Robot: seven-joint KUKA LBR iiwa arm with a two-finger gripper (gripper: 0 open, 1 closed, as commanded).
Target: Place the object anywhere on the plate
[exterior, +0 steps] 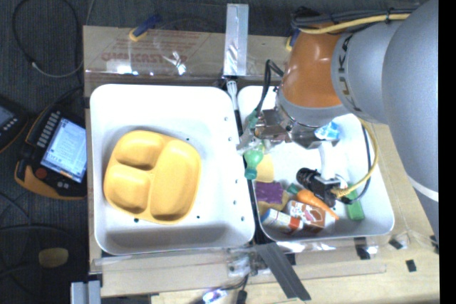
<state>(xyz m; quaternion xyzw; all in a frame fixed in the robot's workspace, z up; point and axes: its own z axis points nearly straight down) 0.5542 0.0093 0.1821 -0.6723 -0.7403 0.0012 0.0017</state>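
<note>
Grey arm (406,67), orange-banded above the wrist, sits nearest the lens, entering from 3 o'clock and reaching over the 10 o'clock part of the right bin (360,153). Proceeding from the left: at 9 o'clock of the bench, a handheld pendant (60,147) with a lit screen lies on the floor, well apart from both bins. Next, the left bin (142,102) holds a yellow divided plate (152,176), lying flat toward that bin's 8 o'clock side, its compartments showing bare yellow. Just right of the divider between the bins hangs the gripper (261,134); whether it is parted or closed cannot be told from this angle. Directly at its 6 o'clock, against the divider and inside the right bin, sits the teal-green object (251,161); whether the gripper touches it cannot be confirmed. At 3 o'clock of that object, a yellow block (266,170) touches it, with a purple block (268,191) just beside at 6 o'clock. Along the bin's 6 o'clock wall lie a red-and-white packet (303,216), an orange carrot-shaped piece (315,200) and, toward 5 o'clock, a green block (354,209).
</note>
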